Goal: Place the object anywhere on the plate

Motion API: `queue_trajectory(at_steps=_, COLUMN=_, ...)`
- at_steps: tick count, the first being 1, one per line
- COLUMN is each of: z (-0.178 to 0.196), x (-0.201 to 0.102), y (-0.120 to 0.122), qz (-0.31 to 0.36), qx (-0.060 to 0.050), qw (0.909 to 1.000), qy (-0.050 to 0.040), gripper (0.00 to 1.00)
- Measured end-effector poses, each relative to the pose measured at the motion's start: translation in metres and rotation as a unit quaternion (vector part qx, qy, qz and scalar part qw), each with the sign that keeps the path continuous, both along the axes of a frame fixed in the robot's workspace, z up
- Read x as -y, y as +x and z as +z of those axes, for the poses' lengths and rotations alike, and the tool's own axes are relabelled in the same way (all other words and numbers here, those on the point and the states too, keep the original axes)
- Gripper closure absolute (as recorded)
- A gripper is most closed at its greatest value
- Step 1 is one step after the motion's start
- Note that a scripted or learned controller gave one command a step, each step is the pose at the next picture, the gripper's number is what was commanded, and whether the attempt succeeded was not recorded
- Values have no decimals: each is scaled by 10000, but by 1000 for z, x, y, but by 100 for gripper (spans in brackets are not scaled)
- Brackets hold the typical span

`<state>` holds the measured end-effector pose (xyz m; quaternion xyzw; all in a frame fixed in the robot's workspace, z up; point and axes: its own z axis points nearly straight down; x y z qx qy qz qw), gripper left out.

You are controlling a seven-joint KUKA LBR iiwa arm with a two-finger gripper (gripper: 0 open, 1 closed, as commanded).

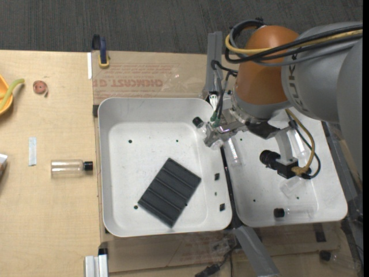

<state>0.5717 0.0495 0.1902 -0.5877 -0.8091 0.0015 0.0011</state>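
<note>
A dark grey ribbed rectangular plate (169, 191) lies flat and turned at an angle in the lower middle of the left bin (115, 154). My gripper (222, 138) hangs over the divider between the two bins, near the left bin's upper right corner and well up and right of the plate. A small black thing (197, 122) sits just left of the gripper, close to the bin wall. Whether anything is held is hidden by the wrist.
The right bin (323, 206) lies under the arm, with a small black piece (279, 213) near its front edge. On the wooden bench to the left lie a clear bottle (69, 166), a white strip (32, 152) and an orange-yellow item (6, 94).
</note>
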Motion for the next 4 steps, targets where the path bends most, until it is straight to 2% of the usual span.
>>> queue_trajectory(at_steps=1, z=62, x=-55, y=88, qz=1370, qx=24, qw=9906, qy=2, gripper=100)
queue_trajectory(at_steps=2, z=191, x=-118, y=88, qz=2179, qx=12, qw=9760, qy=1, gripper=100)
queue_trajectory(at_steps=3, z=68, x=-164, y=-26, qz=2638, qx=0, qw=9646, qy=5, gripper=100)
queue_trajectory(at_steps=4, z=-8, x=-168, y=-94, qz=2438, qx=-6, qw=9698, qy=3, gripper=100)
